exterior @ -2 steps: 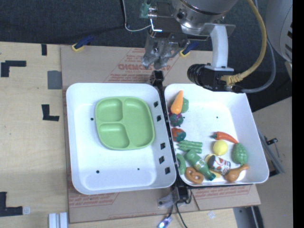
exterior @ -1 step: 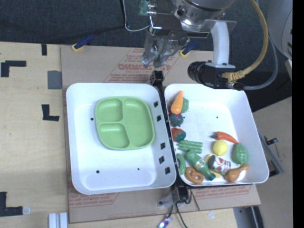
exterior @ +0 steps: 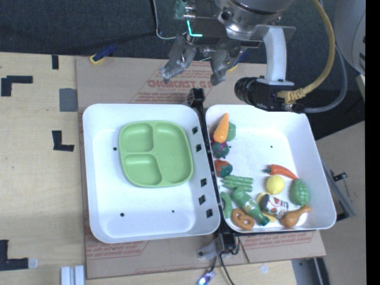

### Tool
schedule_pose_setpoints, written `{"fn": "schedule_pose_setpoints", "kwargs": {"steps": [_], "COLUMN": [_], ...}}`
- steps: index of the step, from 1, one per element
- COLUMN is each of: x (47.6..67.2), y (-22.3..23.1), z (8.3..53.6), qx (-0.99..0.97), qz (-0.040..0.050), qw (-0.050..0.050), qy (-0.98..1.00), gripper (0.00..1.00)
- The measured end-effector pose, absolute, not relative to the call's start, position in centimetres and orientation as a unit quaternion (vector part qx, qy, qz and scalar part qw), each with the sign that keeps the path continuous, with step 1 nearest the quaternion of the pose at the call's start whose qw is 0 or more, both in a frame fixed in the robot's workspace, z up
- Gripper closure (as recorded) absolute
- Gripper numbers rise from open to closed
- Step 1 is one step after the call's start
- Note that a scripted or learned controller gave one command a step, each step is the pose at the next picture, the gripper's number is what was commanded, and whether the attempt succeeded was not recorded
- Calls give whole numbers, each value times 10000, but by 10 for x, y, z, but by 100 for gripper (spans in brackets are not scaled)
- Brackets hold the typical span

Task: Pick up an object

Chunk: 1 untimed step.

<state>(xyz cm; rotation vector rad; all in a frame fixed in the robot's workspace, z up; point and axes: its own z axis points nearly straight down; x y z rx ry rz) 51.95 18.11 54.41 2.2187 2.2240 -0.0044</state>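
At the near end of the right bin (exterior: 314, 153), toy foods lie heaped: a bottle (exterior: 252, 206), a lemon (exterior: 274, 184), a chili (exterior: 281, 171). Farther up by the divider, the carrot (exterior: 221, 127) rests with its long axis running near to far, tip pointing away. Beyond the bins, the gripper (exterior: 195, 66) hangs high, fingers (exterior: 176, 64) spread and holding nothing, so I judge the pick not yet begun.

A divided plate (exterior: 157, 154) lies in the left bin (exterior: 101, 218); toy foods crowd the right bin's (exterior: 314, 153) left and near side. The gripper (exterior: 195, 70) hangs behind both bins.
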Motion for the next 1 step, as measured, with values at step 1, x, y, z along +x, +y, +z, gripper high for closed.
{"fn": "schedule_pose_setpoints", "kwargs": {"steps": [1], "x": [520], "y": [182], "z": [554], "qx": [7058], "qz": [-15], "qw": [3], "qy": [7085], "gripper": [100]}}
